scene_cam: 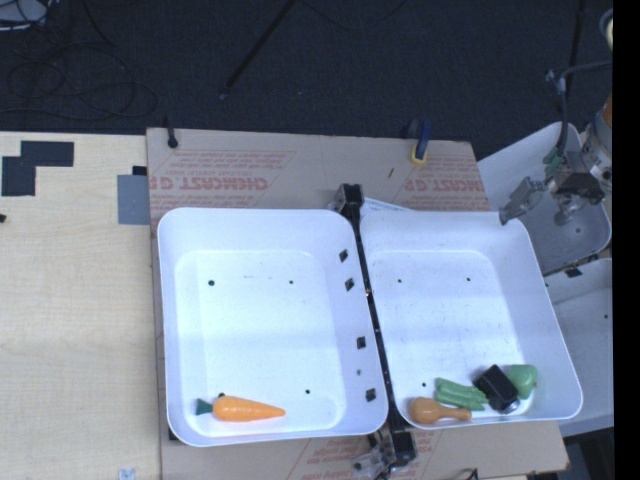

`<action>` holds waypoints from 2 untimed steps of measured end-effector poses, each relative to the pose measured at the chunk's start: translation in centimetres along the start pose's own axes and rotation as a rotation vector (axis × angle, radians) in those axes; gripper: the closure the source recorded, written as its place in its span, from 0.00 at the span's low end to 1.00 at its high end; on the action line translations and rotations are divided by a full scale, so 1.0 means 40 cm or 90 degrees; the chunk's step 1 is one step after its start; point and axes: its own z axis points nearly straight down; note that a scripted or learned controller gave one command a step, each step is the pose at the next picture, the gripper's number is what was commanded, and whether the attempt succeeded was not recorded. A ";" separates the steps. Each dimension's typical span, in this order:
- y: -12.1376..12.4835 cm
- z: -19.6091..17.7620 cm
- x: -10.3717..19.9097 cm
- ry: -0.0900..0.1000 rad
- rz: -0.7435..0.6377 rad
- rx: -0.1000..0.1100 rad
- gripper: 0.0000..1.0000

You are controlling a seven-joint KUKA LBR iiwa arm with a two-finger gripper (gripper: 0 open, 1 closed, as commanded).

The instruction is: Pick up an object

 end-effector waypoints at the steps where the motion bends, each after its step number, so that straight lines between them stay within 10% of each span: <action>1: 0.046 0.493 0.018 0.005 -0.004 0.011 0.00; 2: 0.056 0.208 0.004 0.002 -0.002 0.002 0.00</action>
